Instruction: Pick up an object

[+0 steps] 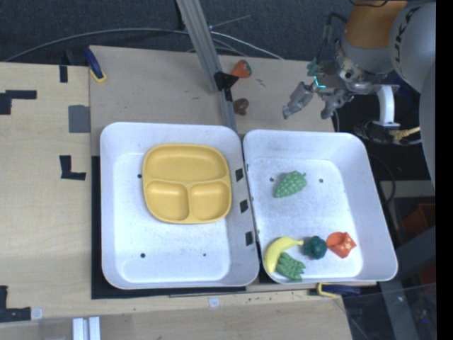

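End effector (pixel 312 102) hangs above the worktop (pixel 163 91) beyond the right bin (pixel 368 190), fingers spread, gripping nothing. Right bin contains green grapes (pixel 290 184) mid-bin; banana (pixel 278 249), green leafy piece (pixel 290 266), dark green vegetable (pixel 315 247) and red pepper (pixel 341 244) clustered at its near edge. Left bin (pixel 117 211) carries a yellow divided plate (pixel 187 183).

The surface (pixel 163 94) looks like pale wood board, matt, with faint grain and small dark marks. Both bins are white plastic, smooth with a soft shine; the left bin (pixel 113 211) and the right bin (pixel 368 190) carry fine dark speckles on their floors. The yellow divided tray (pixel 187 183) is matt plastic. The toy grapes (pixel 290 184) have a bumpy plastic skin, and the banana (pixel 277 248) is smooth. The end effector (pixel 311 101) looks like dull grey metal.
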`<state>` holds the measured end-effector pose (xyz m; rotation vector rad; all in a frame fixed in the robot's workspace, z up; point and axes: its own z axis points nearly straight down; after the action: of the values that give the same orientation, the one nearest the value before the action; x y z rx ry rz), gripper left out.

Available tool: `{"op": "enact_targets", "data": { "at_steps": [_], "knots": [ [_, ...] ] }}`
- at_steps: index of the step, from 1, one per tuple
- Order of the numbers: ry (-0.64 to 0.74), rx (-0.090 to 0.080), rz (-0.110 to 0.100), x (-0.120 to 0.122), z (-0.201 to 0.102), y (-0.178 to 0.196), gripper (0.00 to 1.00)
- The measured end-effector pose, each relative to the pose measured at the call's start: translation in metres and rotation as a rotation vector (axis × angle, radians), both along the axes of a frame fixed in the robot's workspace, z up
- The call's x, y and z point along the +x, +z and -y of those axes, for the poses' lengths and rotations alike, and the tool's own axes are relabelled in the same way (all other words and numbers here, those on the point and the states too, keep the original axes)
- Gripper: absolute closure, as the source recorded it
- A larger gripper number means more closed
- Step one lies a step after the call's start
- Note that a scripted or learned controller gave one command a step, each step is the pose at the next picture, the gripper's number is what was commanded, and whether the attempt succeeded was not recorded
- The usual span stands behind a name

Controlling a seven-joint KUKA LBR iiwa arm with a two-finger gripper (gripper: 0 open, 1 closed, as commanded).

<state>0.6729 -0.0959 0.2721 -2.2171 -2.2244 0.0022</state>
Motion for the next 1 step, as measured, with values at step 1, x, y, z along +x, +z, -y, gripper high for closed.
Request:
{"op": "enact_targets", "data": {
  "at_steps": [1],
  "knots": [
    [0.0,-0.001,0.0,0.0,0.0002,0.0,0.0]
  ]
}}
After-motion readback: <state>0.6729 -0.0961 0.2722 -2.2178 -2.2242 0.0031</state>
